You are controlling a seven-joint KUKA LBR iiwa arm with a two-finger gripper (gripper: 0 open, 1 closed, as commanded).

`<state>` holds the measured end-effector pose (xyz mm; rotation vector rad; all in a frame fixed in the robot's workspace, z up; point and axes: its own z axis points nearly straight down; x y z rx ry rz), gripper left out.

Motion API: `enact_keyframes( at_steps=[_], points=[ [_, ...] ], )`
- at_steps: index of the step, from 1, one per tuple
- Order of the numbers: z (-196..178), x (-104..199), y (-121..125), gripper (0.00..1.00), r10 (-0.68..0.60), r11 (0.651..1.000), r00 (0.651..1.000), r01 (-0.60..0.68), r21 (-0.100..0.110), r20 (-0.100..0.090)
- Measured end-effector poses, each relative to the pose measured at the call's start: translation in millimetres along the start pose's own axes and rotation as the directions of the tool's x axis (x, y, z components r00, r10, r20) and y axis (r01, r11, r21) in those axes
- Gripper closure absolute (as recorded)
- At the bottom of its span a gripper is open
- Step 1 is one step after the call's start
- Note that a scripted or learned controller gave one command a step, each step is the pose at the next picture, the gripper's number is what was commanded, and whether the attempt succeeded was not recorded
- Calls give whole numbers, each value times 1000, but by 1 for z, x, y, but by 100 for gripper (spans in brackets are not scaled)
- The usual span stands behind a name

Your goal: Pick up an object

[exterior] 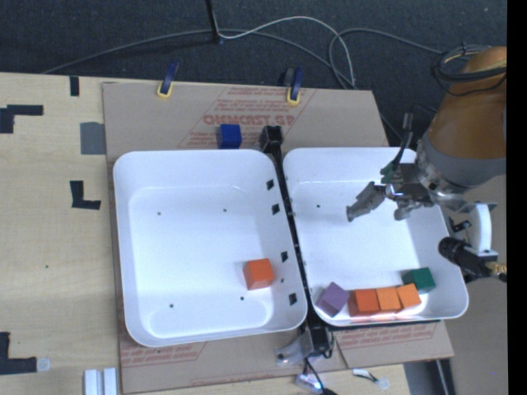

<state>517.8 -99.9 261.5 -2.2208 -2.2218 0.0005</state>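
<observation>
Blocks point(379, 300) row runs left-right — jaws point(380, 206) hover above, spread.

An orange cube point(258, 273) sits alone on the floor of the left bin, toward its near right part. In the right bin, along the near wall, a purple block point(333, 298) stands turned at an angle, just beside two orange cubes point(363, 302) point(388, 299) and a lighter orange block point(408, 295) set in a row touching, with a green block point(422, 279) just behind the row's right end.
</observation>
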Motion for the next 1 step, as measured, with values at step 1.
enact_keyframes(
  at_steps=[1],
  points=[
    [70, -39, -26, 0, 43, 999, 999, -43, 7, -1]
  ],
)
